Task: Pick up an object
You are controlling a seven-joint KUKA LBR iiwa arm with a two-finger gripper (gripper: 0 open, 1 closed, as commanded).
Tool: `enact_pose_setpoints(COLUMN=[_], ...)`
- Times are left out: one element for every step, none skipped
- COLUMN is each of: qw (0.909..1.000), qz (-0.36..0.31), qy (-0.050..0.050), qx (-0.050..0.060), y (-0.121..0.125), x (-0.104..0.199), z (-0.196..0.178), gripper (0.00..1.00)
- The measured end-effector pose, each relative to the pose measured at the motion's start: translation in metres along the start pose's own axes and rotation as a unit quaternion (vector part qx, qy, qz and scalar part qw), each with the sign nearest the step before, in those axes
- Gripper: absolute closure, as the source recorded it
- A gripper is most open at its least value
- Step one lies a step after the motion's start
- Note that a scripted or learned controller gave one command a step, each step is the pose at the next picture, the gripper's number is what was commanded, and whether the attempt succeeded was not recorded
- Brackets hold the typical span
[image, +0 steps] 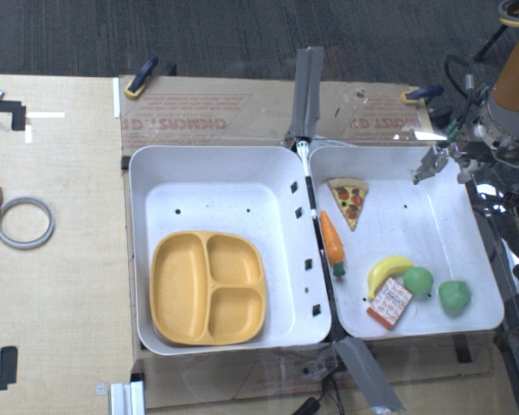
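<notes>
The right bin [432, 223] holds a pizza slice [349, 201] near its back left and an orange carrot [331, 239] along its left wall. Toward its front lie a yellow banana [387, 272], a green fruit [418, 281], a second green fruit [454, 296] and a small red and white box [390, 303]. My gripper [431, 166] hangs over the bin's back right corner, above the rim and well apart from every item. Nothing is visible in it.
A yellow divided plate [209, 285] lies in the left bin [216, 180]. A tape roll [23, 223] sits on the bench at far left. Blue clamps [141, 76] hold the cardboard behind the bins. Cables hang beside the arm [510, 85].
</notes>
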State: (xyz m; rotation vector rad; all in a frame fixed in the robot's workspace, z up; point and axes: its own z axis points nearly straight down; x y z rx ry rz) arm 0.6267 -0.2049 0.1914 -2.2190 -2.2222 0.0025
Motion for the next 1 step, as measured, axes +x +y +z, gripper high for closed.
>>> enact_pose_setpoints(qw=[0.9952], qz=[-0.098], qy=[0.0], qx=[0.0], y=[-0.0632], x=[0.0238], z=[0.035], gripper=[0.0])
